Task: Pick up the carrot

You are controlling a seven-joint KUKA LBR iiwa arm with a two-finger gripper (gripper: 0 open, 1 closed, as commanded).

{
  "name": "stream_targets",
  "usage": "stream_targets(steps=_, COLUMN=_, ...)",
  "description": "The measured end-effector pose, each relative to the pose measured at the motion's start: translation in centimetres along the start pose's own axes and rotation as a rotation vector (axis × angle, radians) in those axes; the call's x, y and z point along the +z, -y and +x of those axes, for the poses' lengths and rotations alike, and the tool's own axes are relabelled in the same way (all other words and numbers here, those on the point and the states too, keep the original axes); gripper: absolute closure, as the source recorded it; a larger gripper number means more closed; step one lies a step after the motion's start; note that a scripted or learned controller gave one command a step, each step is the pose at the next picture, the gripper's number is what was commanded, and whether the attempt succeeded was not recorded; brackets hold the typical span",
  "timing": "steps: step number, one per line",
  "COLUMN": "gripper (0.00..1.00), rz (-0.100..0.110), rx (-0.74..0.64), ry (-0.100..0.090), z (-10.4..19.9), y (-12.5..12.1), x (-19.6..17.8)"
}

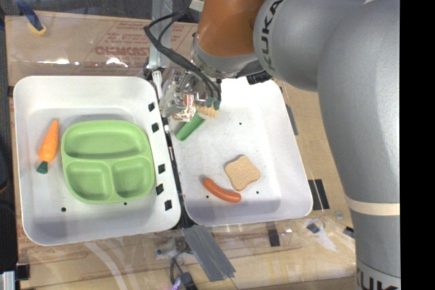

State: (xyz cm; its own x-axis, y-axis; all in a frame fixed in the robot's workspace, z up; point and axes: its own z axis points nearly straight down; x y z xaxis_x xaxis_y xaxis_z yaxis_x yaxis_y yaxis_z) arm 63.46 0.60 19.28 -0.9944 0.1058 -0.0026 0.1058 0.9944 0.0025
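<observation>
Two bins on the tabletop, and the pincer is hovering over the wrong one. It sits low at the top left corner of the right bin, right by the wall between the bins, with a green piece just beneath it. Whether that piece is pinched or merely lying under the tips, I can't tell; the fingers are a tangle of metal and cable from this angle, so spread or pressed together is anyone's guess. The carrot lies well apart, at the far left edge of the left bin, just beside the green divided plate. Here's the risk: a close here takes the green piece, not the carrot. Later, the carrot's snug spot between plate and bin wall could block a finger. A sausage and a toast slice sit lower in the right bin, out of play.
</observation>
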Motion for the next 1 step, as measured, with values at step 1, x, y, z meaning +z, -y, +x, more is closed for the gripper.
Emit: stream_targets(steps=1, gripper=1.00, rz=0.001, rx=-0.025, ry=-0.007, z=0.66, y=-9.75, x=5.78)
